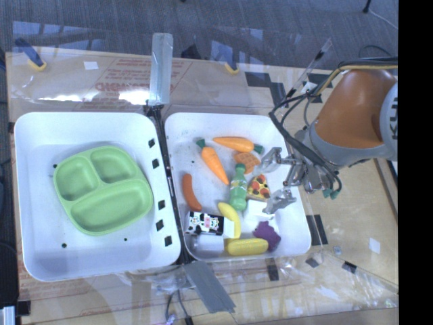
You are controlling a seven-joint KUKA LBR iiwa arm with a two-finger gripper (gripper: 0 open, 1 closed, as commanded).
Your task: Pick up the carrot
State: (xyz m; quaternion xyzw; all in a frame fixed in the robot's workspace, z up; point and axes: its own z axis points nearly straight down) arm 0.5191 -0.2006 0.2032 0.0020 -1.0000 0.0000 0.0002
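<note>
Camera view showed our pincer point(279, 179) spread open, holding nothing; left of it lay the carrot point(215, 164), seemingly light, stiff, slick plastic, best gripped mid-body.

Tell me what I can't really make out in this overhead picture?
- Hand: its grip is too small and cluttered to read, camera view.
- Arm: cut off by the right edge.
- Milk carton: print too small to read.
- Purple toy: blurred; possibly grapes.
</note>
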